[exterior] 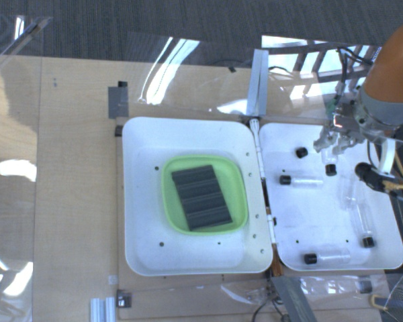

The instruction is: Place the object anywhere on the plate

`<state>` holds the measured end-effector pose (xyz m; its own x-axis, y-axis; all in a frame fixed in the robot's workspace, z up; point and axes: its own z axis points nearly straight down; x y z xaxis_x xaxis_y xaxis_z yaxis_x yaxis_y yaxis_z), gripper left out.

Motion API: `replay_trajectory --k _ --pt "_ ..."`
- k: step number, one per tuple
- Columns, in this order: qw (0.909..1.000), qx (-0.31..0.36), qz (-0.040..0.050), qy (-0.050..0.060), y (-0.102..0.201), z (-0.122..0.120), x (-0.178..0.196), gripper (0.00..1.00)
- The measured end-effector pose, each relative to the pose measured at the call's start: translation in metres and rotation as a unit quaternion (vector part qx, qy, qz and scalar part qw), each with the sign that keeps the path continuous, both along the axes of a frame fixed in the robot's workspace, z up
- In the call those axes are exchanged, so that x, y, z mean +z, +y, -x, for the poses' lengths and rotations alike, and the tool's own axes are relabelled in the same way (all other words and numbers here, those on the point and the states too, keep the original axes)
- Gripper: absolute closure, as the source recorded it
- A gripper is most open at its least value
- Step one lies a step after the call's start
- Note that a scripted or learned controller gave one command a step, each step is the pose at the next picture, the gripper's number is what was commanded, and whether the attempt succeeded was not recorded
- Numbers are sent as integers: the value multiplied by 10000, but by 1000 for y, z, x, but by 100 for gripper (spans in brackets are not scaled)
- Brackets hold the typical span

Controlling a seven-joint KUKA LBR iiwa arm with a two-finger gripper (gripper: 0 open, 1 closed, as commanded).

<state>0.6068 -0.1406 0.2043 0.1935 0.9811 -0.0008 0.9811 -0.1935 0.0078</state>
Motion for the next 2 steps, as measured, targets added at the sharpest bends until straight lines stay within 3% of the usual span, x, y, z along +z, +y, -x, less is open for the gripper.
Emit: replay_trajectory --k 1,2 --pt "9929 1192 -7 25 81 29 -20 100" --pt "9884 1520 -6 22 120 39 -20 100"
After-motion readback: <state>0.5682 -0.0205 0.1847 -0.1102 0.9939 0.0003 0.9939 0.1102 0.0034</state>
